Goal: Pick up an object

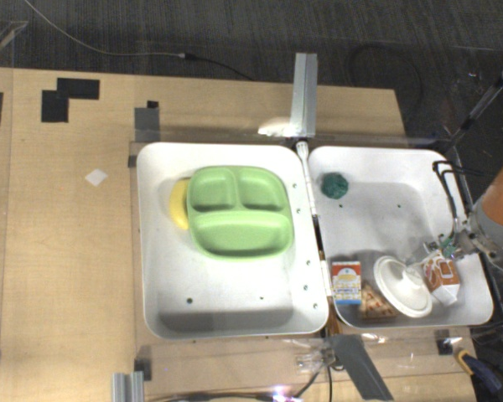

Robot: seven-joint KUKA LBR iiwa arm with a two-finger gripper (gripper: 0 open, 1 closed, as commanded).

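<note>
Hovering at the right white bin's far edge, our gripper sits beside a small brown-and-white carton; nothing looks lifted yet, and we cannot tell its finger state.

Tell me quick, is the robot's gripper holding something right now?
Gripper: low in the right bin, by the small carton; open, closed or holding cannot be told.
</note>
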